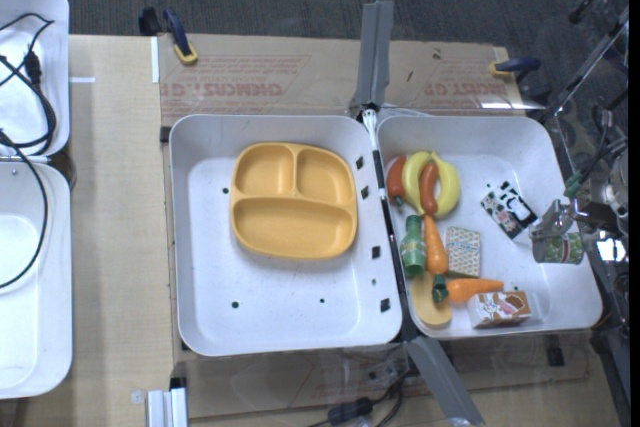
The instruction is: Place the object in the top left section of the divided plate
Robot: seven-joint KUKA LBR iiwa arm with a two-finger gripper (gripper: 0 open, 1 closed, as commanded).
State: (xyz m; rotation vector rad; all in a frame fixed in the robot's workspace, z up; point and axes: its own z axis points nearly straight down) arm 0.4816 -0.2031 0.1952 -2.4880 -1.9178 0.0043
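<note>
I see the yellow divided plate (294,200) lying flat in the left bin's (200,315) upper middle, w/ two small sections up top, one wide section below.

Yellow divided plate (294,200) in the left bin (200,245). Toy food heaped in the right bin (560,165): banana (445,183), carrots (434,245).

The divided plate (294,200) is plain yellow-orange, lying in a white bin (200,245). In the other white bin (555,155) lie a yellow banana (446,183), orange carrots (434,248) and a black-and-white patterned packet (508,208).
</note>
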